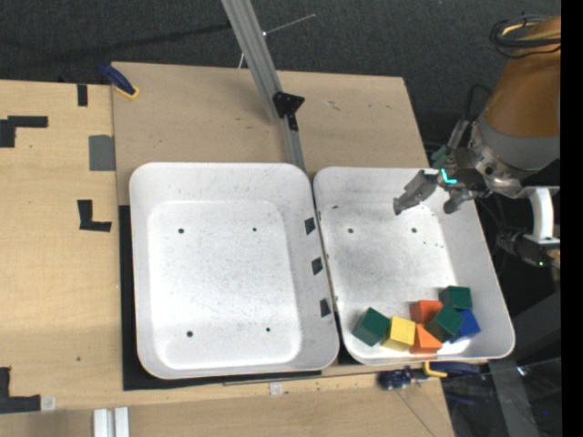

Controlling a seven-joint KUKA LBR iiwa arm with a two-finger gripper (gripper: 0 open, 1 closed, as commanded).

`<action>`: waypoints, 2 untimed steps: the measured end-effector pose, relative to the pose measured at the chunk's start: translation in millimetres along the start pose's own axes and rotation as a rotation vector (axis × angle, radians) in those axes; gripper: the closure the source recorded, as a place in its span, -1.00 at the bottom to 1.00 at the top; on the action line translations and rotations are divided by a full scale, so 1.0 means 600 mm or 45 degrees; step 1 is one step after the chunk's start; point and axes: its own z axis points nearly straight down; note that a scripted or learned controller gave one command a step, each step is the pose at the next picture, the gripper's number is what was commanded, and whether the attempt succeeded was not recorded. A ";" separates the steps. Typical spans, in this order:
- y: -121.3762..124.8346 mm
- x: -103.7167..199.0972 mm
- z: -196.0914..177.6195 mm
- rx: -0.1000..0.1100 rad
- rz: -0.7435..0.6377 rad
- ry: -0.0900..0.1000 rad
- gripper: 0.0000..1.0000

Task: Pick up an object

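I see the grey KUKA arm with its orange band (528,57) reaching in from the right, its two-finger gripper (426,196) hanging over the upper right part of the right-hand shallow white plastic bin (364,198); the two dark fingers (412,194) stand apart with nothing between them, so I read the claw as spread and empty, though at this slant I cannot judge its height above the bin floor; the things to be picked lie well apart from it, huddled in the near right corner of the same bin: a dark green cube (371,325), a yellow cube (400,332), an orange block (424,321), a second green cube (453,306) and a blue block (466,325), touching or nearly touching one another, probably because the curved bin wall gathers whatever slides toward it; that crowding is, in my judgement, the chief hazard, since a finger descending between neighbours may land on a block instead of beside it; the dark green cube at the left end of the cluster has open floor on its left side and looks the fairest target; the left-hand shallow white plastic bin (219,176) lies beside the first, their rims meeting along the middle; I take the task as not yet begun in earnest, with the approach to the corner yet to come.
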 end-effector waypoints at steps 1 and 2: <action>0.001 0.000 -0.003 -0.005 -0.001 -0.001 -1.00; -0.015 -0.004 0.093 0.003 0.001 -0.001 -1.00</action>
